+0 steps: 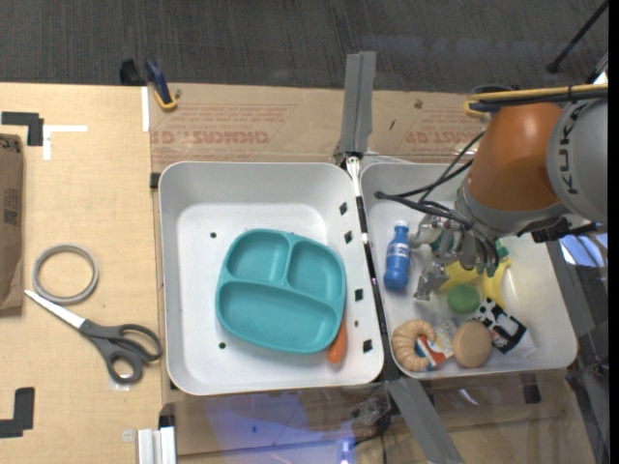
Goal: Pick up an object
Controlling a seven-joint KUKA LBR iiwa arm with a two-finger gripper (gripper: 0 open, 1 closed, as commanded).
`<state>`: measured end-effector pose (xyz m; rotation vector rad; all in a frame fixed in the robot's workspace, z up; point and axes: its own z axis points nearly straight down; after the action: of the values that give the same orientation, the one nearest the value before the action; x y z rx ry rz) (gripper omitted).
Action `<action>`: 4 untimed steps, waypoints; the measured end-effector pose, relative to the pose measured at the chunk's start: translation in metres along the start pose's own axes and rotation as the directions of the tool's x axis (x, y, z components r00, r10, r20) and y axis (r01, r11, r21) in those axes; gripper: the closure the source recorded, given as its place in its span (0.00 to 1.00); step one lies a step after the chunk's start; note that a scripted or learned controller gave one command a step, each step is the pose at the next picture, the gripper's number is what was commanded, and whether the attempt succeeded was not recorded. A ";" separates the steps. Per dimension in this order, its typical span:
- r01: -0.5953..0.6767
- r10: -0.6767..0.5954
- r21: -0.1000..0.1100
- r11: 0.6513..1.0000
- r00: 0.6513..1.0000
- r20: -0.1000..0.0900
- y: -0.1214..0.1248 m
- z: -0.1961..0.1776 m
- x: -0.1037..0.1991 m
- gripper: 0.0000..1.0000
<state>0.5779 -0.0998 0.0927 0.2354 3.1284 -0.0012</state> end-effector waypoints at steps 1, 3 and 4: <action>0.002 -0.002 0.001 1.000 1.000 0.005 0.001 -0.011 -0.002 1.00; -0.064 0.064 -0.001 0.998 0.998 0.001 -0.006 -0.004 0.054 0.00; -0.183 0.183 0.000 0.983 0.983 -0.001 0.005 0.000 0.025 0.00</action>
<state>0.5540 -0.0916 0.0921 0.5223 3.0949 0.0001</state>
